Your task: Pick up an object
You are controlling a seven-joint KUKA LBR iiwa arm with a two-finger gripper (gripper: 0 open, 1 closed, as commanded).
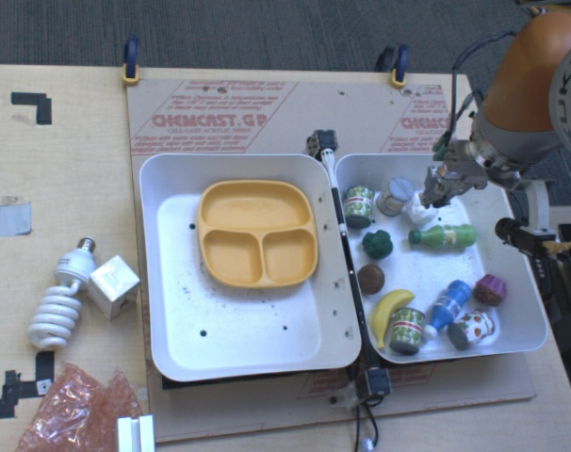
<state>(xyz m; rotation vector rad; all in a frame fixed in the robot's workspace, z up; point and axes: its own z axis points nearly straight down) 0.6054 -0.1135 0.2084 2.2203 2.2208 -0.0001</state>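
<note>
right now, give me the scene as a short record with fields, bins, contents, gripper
left bin: yellow divided tray
right bin: green bottle, banana, broccoli, blue bottle, two small cans, purple object, brown ball
gripper: low over right bin's far side, above a white object
outside bins: spiral light bulb, white cube

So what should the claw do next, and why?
Probably lower straight down a little. The gripper hangs over the right bin, just above a small white object beside the green bottle, with nothing visibly between its fingers.
</note>
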